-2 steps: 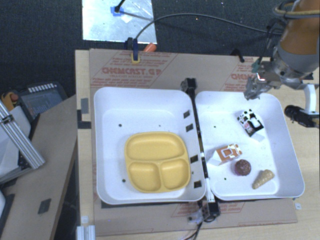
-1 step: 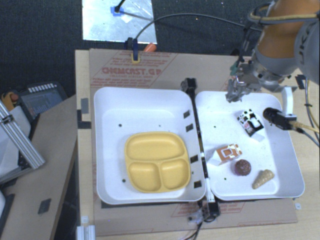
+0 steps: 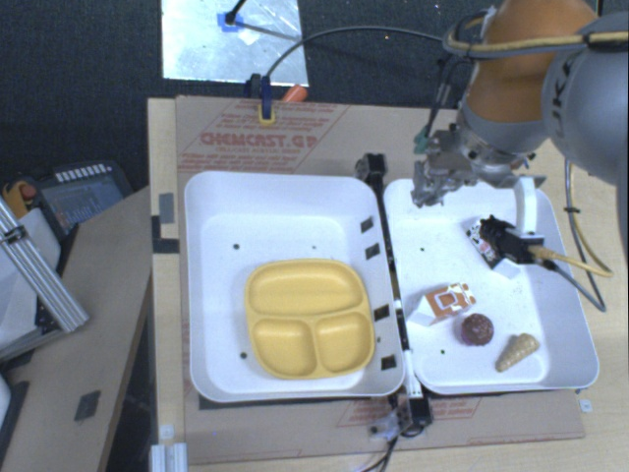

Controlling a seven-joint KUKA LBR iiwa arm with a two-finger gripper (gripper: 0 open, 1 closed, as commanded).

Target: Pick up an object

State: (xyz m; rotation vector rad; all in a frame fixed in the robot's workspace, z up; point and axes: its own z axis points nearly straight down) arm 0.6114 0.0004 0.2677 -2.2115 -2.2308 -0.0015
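My arm [image 3: 521, 57] comes in from the right of the camera view, its orange band high above the far right corner of the worktop [image 3: 285, 131], and my hand [image 3: 430, 190] hangs over the far left corner of the right bin [image 3: 432, 254], close to the divide between the two bins. From this slant I cannot tell how far my hand is open, nor whether it has hold of anything; the white floor just under it looks bare. The things I could pick up lie well apart from my hand, toward the near side of the same bin. A small orange-and-white carton [image 3: 450, 301] sits near the divide, slightly askew. Just beside it, toward the near right, is a dark red round piece [image 3: 478, 329], close to the carton, though I cannot tell if they touch. A tan cone-shaped piece [image 3: 518, 351] lies on its side a little further right, near the bin's front rim, its narrow end pointing toward the near left. In the left bin [image 3: 275, 214] a yellow divided tray [image 3: 310, 318] lies flat in the near half, with one long compartment on the far side and two smaller ones on the near side. A row of black clips [image 3: 378, 254] runs along the seam where the bins meet.
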